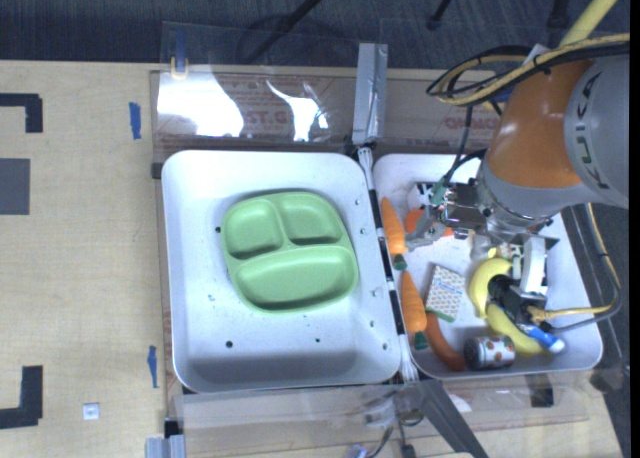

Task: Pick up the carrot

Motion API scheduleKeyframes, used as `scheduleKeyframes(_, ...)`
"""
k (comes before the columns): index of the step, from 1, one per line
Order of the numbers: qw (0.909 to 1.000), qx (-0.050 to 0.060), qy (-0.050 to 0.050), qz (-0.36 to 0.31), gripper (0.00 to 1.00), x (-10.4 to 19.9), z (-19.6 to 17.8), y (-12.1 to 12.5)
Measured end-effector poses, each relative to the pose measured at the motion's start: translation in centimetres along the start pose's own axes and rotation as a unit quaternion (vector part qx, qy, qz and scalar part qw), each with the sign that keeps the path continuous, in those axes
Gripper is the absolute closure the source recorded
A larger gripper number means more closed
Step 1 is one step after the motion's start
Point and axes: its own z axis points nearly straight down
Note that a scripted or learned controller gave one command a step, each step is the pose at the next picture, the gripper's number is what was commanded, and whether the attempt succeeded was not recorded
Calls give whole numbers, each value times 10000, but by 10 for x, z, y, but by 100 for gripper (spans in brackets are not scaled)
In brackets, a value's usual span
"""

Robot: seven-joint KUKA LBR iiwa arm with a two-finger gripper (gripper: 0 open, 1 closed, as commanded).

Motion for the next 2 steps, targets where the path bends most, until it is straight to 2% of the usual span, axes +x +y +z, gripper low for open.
scheduleKeyframes(1, 10000, 1, 0, 2, 0, 0, 0, 0)
scheduleKeyframes(2, 10000, 22, 1, -77, 0, -2, 15, -54)
